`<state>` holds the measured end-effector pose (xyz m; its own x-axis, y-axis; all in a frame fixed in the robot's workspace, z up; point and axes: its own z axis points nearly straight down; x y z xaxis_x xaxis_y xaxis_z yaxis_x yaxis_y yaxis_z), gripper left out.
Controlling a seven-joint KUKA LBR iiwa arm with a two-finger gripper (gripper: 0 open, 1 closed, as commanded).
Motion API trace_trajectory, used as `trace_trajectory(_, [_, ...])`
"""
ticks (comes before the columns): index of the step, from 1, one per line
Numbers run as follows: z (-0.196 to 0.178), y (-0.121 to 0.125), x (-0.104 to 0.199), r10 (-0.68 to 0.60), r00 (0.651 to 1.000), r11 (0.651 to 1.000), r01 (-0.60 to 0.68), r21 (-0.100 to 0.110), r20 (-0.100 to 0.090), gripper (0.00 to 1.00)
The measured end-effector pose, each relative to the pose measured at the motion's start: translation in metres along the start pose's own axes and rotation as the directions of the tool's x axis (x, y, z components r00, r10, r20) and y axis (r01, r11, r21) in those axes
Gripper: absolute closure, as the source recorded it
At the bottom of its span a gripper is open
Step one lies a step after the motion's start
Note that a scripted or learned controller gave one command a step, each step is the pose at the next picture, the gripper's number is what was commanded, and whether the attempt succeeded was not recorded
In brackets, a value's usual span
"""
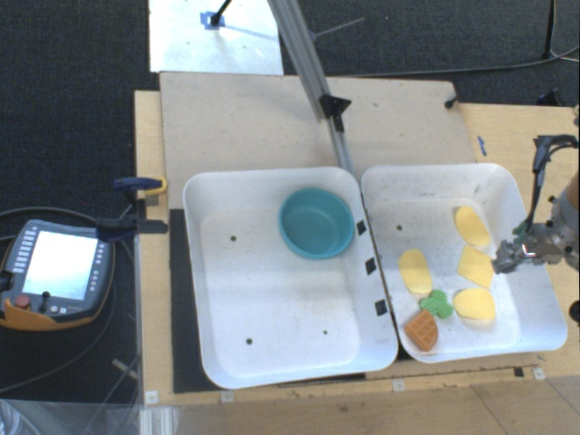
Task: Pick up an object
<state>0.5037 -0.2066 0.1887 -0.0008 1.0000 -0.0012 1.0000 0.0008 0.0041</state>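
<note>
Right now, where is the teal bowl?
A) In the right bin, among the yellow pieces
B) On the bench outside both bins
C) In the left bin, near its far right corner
C: the teal bowl sits inside the left bin, close to its far right corner.

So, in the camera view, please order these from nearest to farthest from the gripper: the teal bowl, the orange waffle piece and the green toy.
Measured from the gripper at the right bin's right side:
1. Green toy, right bin, lower middle.
2. Orange waffle piece, just below-left of the green toy.
3. Teal bowl, left bin, upper right corner.
</note>
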Motion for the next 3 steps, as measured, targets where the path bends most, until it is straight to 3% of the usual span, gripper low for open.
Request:
trace_trajectory(1, [-0.037, 0.001, 0.0, 0.0, 1.0, 1.0, 0.0, 0.0, 0.0, 1.0])
trace_trajectory(2, [-0.037, 0.011, 0.055, -0.005, 1.0, 1.0, 0.005, 0.003, -0.002, 1.0])
trace_trajectory(3, [-0.046, 0.003, 0.11, -0.004, 1.0, 1.0, 0.004, 0.003, -0.002, 1.0])
